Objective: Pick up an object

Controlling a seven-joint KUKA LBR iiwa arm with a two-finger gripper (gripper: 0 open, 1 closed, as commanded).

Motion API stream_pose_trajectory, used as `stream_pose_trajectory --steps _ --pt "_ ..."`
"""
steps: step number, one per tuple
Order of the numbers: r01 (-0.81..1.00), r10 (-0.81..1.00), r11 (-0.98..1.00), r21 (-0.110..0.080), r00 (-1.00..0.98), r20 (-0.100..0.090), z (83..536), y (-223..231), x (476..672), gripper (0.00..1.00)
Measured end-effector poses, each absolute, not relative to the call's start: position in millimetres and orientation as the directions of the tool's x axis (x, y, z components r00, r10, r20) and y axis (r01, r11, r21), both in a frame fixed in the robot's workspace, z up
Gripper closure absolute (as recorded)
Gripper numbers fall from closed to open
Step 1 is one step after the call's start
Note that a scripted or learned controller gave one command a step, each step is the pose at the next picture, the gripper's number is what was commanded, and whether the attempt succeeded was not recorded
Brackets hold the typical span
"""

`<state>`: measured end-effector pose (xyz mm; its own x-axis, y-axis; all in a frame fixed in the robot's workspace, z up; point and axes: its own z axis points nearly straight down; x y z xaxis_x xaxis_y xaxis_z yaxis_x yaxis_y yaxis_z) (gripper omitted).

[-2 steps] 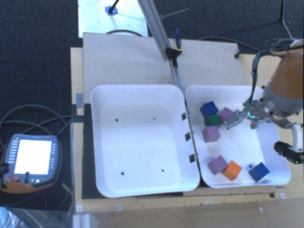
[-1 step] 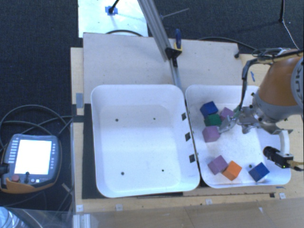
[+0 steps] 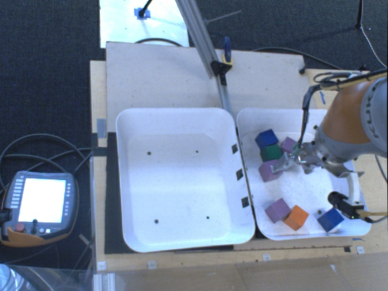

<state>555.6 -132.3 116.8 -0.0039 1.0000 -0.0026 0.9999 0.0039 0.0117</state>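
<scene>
The right bin [image 3: 251,123] holds several small blocks. A blue block [image 3: 265,139], a green block [image 3: 271,153] and a mauve block [image 3: 288,143] cluster near its upper left. Just below them lies a purple block [image 3: 266,172]. My gripper [image 3: 283,164] hangs low in this cluster, right beside the purple block and under the green one. No block is seen held in it. Nearer the front edge lie another purple block [image 3: 277,210], an orange block [image 3: 296,217] and a blue block [image 3: 330,219].
The left bin [image 3: 130,162] stands beside the right one, sharing a raised middle wall [image 3: 241,174]. A slanted metal pole [image 3: 200,35] crosses the back of the bench. A teach pendant [image 3: 39,208] lies on the floor at the left.
</scene>
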Motion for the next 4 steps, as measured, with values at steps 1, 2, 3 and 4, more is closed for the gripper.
stream_pose_trajectory --steps 1,2,3,4 --pt "1.000 1.000 0.003 0.020 -0.003 -0.003 113 -133 559.1 0.00" --pt "1.000 1.000 0.005 0.023 -0.005 -0.002 123 -132 560.5 1.00" --pt "1.000 1.000 0.005 0.006 -0.005 -0.001 166 -133 564.9 1.00" --pt "1.000 1.000 0.005 0.007 -0.005 -0.001 218 -126 559.3 1.00"
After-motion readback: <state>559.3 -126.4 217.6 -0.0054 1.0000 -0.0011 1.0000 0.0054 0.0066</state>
